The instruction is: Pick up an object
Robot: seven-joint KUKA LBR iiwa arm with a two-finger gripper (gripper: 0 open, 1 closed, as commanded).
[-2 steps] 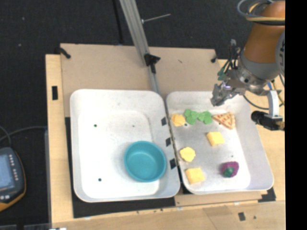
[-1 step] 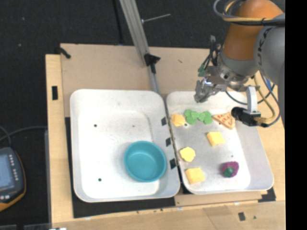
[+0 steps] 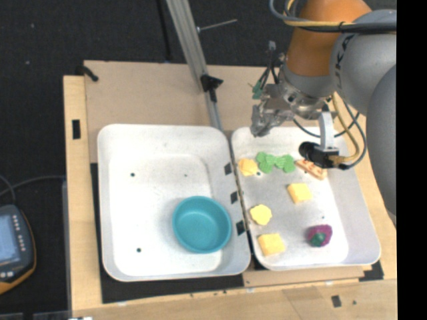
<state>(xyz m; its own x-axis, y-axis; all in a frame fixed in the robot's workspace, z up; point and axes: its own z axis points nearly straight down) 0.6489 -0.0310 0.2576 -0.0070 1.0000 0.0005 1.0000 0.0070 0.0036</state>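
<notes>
The hand (image 3: pixel 261 127) hangs above the right bin's (image 3: pixel 357 199) far rim, its grip impossible to tell; green pieces (image 3: pixel 275 163) lie just below it.

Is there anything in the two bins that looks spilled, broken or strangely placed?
Nothing stands out. The blue bowl sits upright in the left bin. The yellow pieces, the green piece and the purple piece lie loose but apart in the right bin, none over the rim.

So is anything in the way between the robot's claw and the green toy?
Nothing visible is. The gripper hangs over the right bin's far edge, and the green toy lies just below it in view, with bare white floor between them.
</notes>
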